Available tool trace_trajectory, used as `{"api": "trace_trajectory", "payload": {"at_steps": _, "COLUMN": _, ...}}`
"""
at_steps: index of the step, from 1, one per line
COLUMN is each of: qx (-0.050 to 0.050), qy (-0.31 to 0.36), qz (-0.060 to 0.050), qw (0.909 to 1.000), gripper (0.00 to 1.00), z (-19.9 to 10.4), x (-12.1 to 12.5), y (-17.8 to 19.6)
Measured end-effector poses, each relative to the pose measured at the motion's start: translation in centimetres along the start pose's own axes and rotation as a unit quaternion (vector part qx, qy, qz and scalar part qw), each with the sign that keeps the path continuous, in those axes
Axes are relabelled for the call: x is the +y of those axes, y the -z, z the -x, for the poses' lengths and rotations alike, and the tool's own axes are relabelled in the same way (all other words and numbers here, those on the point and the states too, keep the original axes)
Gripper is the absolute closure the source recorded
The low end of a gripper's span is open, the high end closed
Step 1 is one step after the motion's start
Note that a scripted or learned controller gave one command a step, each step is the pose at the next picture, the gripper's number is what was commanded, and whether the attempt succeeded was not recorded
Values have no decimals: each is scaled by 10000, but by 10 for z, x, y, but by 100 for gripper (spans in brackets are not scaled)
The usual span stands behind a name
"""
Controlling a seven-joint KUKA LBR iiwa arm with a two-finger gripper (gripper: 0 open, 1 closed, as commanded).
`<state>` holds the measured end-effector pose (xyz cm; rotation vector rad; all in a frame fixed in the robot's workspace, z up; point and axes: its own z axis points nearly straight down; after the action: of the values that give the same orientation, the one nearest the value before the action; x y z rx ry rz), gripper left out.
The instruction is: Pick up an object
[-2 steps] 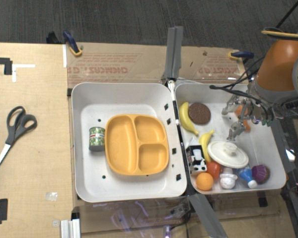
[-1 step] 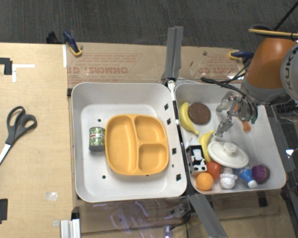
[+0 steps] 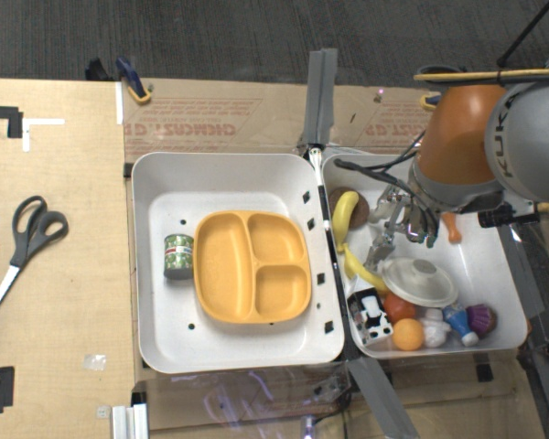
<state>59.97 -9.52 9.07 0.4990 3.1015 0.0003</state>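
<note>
Metal two-finger gripper (image 3: 393, 231) low over right bin (image 3: 494, 273), finger spread indiscernible, curved yellow banana (image 3: 346, 216) just left, glossy white domed lid (image 3: 419, 282) directly below, smooth orange ball (image 3: 407, 335) further below.

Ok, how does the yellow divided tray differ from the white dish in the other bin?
The yellow divided tray is larger, squarish and has three compartments; the white dish is smaller, round and undivided. The tray sits beside a small can; the dish sits among crowded items. Both lie flat in bins.

Bench (image 3: 55, 337) with bins (image 3: 151, 337), scissors (image 3: 23, 240)
</note>
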Motion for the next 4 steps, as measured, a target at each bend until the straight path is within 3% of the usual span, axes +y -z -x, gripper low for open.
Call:
{"api": "trace_trajectory", "payload": {"at_steps": 1, "qx": -7, "qy": -119, "qz": 0, "qw": 9999, "gripper": 0, "z": -21, "x": -81, "y": 0}}
{"api": "trace_trajectory", "payload": {"at_steps": 2, "qx": -5, "qy": -385, "qz": 3, "qw": 9993, "gripper": 0, "z": 85, "x": -91, "y": 1}}
{"api": "trace_trajectory", "payload": {"at_steps": 3, "qx": -26, "qy": -369, "qz": -1, "qw": 9993, "gripper": 100, "z": 86, "x": -90, "y": 10}}
{"api": "trace_trajectory", "payload": {"at_steps": 4, "qx": -17, "qy": -585, "qz": -1, "qw": 9983, "gripper": 100, "z": 67, "x": -76, "y": 147}}
